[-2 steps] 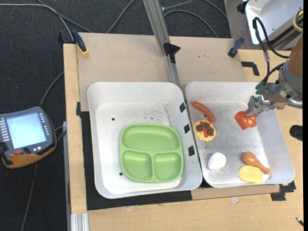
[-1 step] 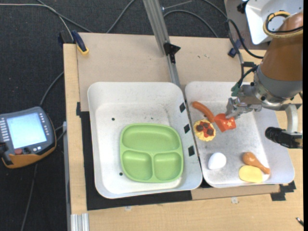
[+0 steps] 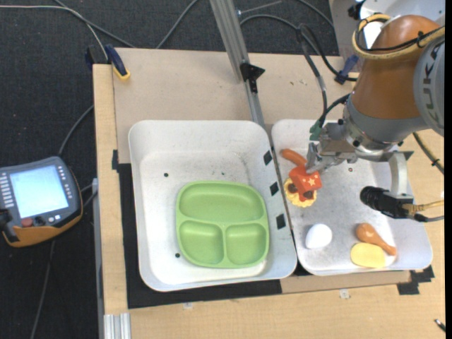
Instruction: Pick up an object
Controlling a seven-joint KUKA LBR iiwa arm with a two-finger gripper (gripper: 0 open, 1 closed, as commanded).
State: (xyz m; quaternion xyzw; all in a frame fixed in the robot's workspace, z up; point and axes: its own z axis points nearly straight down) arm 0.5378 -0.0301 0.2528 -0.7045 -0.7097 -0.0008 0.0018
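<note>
My gripper (image 3: 316, 167) hangs over the left part of the right bin (image 3: 417, 249), its tips just above a red and yellow toy (image 3: 304, 186) that lies against the bin's left wall. An orange carrot-like piece (image 3: 292, 157) lies just beyond the toy, partly behind the gripper. Nothing shows between the gripper's tips. Nearer the front of the same bin lie a white egg (image 3: 318, 236), a yellow lemon-like piece (image 3: 368, 256) and a brown drumstick (image 3: 375, 236).
The left bin (image 3: 152, 147) holds a green divided plate (image 3: 223, 224). A black part of the arm's cabling (image 3: 381, 200) sits over the right bin's right side. A metal pole (image 3: 235, 41) rises behind the bins. A teach pendant (image 3: 35, 200) lies far left.
</note>
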